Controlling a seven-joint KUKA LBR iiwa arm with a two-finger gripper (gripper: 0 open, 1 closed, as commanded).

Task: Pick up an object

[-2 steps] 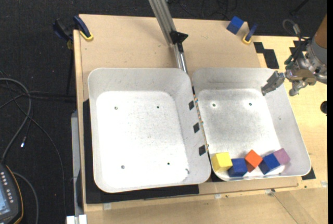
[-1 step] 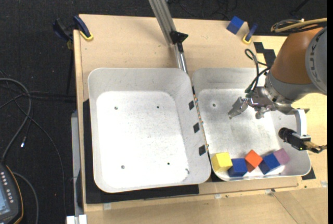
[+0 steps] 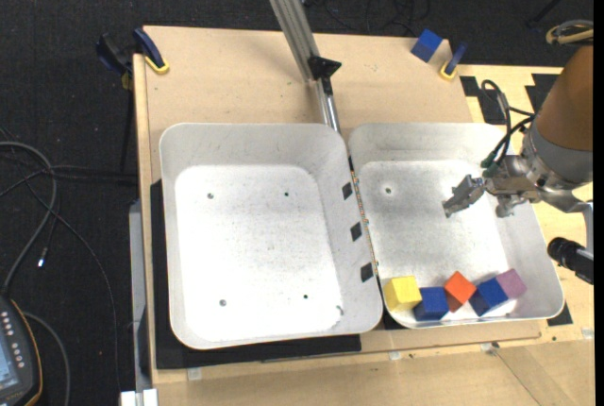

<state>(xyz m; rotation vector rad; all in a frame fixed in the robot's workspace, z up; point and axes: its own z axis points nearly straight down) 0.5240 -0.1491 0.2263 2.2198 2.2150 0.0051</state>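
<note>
We saw the tool [image 3: 464, 196] hanging over the right bin [image 3: 415, 149], toward its right wall, with nothing gripped; whether it was apart or together we could not tell. Below it, along that bin's near edge, five blocks lay in a tight row: a yellow block [image 3: 403, 290] at the left, a blue block [image 3: 432, 302] touching it, an orange block [image 3: 460, 288] next, then a second blue block [image 3: 489, 296], and a pale purple block [image 3: 511, 282] at the right end. All sat well apart from the tool. The left bin [image 3: 179, 206] lay beside it, their rims meeting at the middle. Both bins rested on the wooden counter [image 3: 236, 74], where another blue block [image 3: 427, 44] sat near the far right corner, outside the bins.
</note>
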